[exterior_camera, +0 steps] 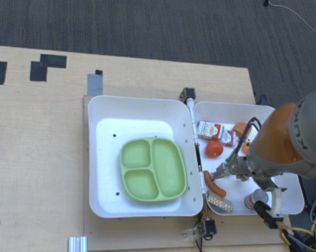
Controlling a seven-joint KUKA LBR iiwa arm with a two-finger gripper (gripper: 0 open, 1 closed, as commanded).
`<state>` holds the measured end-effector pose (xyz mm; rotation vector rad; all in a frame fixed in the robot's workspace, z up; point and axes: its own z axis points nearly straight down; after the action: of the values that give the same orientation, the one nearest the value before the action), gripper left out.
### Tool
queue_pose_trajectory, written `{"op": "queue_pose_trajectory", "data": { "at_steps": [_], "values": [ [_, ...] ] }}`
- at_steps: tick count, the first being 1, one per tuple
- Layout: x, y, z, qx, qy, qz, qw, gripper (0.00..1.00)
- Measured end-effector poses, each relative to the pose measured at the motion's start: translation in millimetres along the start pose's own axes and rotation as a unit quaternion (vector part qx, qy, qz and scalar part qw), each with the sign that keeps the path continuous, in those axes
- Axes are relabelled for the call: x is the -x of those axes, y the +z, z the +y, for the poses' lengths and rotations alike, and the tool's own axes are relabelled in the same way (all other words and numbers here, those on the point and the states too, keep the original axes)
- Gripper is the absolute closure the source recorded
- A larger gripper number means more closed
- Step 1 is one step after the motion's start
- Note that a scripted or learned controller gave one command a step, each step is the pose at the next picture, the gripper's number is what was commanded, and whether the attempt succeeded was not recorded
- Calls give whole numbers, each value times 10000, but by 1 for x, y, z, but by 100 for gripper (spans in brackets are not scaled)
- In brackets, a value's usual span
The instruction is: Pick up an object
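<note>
My grey arm with its orange band [275,135] reaches in from the right and hangs over the right-hand shallow white bin [299,197]; my two-finger gripper [222,171] sits low over that bin's left half, and how it is set I cannot tell, since the wrist hides most of it; I see nothing plainly caught in it.

Just beside the gripper's tip lies a red-orange toy sausage [215,184], slanting along the bin's left wall; whether I touch it I cannot tell; below it, at the bin's near-left corner, rests a small round dish with a speckled yellowish filling [219,204]. Above the gripper sits a small round red tomato-like piece [214,148], and beyond that a white and red printed carton [210,130] lying flat near the far wall, with a second small red and white packet [229,138] just beside it; an orange rounded piece [241,129] shows near my arm's edge; a small grey round tin [258,197] stands near the front wall, partly under my wrist.

The left-hand shallow white bin [103,147] holds a pale green plastic plate with three compartments [153,169], lying flat toward the right of its floor, well apart from my gripper.
</note>
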<state>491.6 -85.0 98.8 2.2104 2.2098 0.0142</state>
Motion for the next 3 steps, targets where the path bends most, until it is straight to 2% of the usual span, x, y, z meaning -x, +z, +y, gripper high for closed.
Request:
{"op": "queue_pose_trajectory", "data": {
  "at_steps": [1,2,3],
  "values": [
    [-1,-10,2,17,-12,3,10000,100],
    [-1,-10,1,16,-9,3,10000,0],
    [2,10,-1,3,21,-22,10000,0]
  ]
}}
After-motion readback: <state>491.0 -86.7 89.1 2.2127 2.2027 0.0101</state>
